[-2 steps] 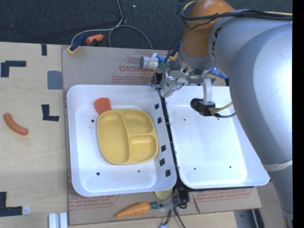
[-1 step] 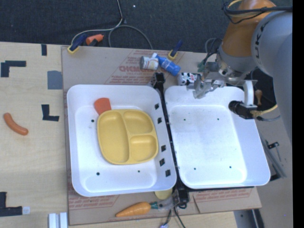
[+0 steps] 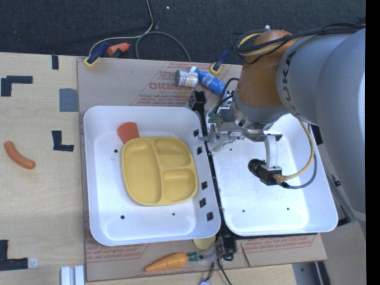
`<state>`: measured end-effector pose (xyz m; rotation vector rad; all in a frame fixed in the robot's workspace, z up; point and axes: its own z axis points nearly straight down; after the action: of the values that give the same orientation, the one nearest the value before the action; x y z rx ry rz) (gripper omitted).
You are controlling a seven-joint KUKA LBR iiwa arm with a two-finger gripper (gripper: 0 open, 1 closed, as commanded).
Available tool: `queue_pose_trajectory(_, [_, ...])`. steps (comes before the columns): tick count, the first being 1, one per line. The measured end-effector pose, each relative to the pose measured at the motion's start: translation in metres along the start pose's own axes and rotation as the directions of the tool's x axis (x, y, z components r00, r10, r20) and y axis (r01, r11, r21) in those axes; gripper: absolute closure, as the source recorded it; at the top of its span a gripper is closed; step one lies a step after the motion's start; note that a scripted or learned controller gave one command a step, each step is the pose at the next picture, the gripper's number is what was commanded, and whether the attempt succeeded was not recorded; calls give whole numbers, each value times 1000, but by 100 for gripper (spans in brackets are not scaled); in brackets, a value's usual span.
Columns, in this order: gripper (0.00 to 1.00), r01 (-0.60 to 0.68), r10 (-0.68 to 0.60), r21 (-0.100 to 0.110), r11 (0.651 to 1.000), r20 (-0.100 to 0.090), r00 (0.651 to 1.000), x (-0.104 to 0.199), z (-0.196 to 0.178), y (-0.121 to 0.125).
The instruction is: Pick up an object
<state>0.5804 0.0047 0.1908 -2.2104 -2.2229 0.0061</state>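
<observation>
A yellow divided plate (image 3: 159,170) lies in the left bin (image 3: 101,218). A small orange-red block (image 3: 127,130) sits at the plate's far left corner, touching or slightly under its rim. My gripper (image 3: 218,136) hangs low over the far left corner of the right bin (image 3: 297,218), close to the wall between the two bins. The grey arm with its orange band (image 3: 261,76) covers the far part of the right bin. I see nothing held by the gripper.
A black fitting with a yellow cable (image 3: 265,172) hangs from the wrist over the right bin. Outside the bins lie a carrot (image 3: 168,262) at the front, an orange sausage (image 3: 19,155) far left, and a blue and white tube (image 3: 199,79) at the back.
</observation>
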Motion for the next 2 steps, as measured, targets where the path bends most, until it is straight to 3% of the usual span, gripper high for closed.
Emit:
queue_pose_trajectory(1, [100, -8, 8, -13, 1000, 4, 1000, -56, -71, 8])
queue_pose_trajectory(2, [100, 2, -2, 0, 1000, 0, 1000, 23, -3, 2])
